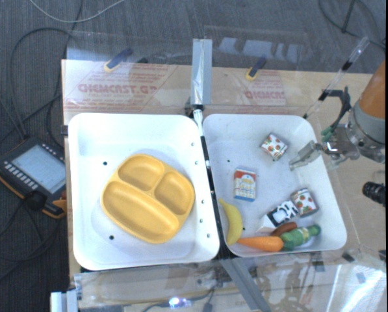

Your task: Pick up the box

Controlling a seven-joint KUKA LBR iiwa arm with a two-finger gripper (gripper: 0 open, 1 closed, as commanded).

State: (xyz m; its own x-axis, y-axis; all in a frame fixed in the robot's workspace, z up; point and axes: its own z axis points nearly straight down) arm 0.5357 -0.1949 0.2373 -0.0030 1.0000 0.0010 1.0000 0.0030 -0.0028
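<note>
Gripper (pixel 305 156) over right bin (pixel 323 194) edge (tilted)

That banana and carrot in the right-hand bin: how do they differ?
The banana is yellow; the carrot is orange. The banana stands along the bin's left wall, running up and down in the picture; the carrot lies across, along the front wall. The banana curves; the carrot looks straight and tapers toward its left end. Both sit in the same front-left corner, ends close together.
</note>
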